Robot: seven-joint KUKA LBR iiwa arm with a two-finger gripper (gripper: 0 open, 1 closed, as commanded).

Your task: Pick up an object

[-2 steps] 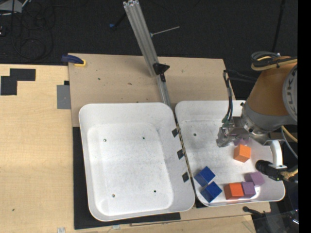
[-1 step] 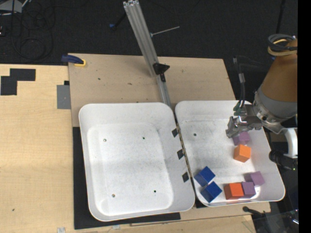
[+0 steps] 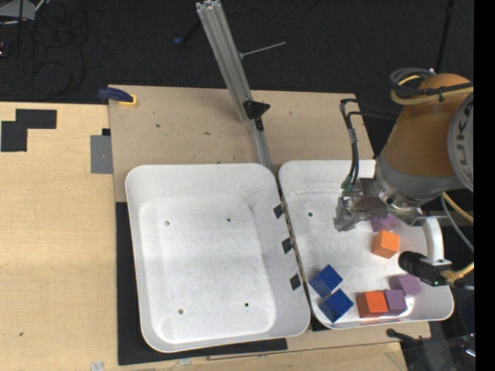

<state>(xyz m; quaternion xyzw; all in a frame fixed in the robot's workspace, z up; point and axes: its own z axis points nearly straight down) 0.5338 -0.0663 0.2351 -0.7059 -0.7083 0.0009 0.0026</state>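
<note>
along the near edge of the right bin point(image 3: 309, 188) a cluster of blocks is seen: two blue blocks point(image 3: 331, 291) lying close together towards the divider, then a red-orange block point(image 3: 375, 303) with a purple block point(image 3: 396, 301) touching it at the bin's front rim, and another purple block point(image 3: 404, 285) just behind them. a little farther in, an orange block point(image 3: 386, 243) lies apart from the cluster, and a purple block point(image 3: 381, 222) is partly covered just beyond it. the hand point(image 3: 349, 212) is held low over the bin floor beside these last two, to their left; whether it is wide or narrow cannot be told, and nothing is seen held in it. the left bin point(image 3: 139, 184) is seen beyond the divider on the tabletop point(image 3: 178, 122), with a slanted metal rail point(image 3: 228, 52) at the far side.

the step in hand is judged to be the approach: no block has yet been lifted. for the next move, one block should be chosen, probably the orange one or the purple one nearest the hand, the hand centred over it, lowered, closed on it and raised. the closeness of those two blocks could cause a poor grip.
</note>
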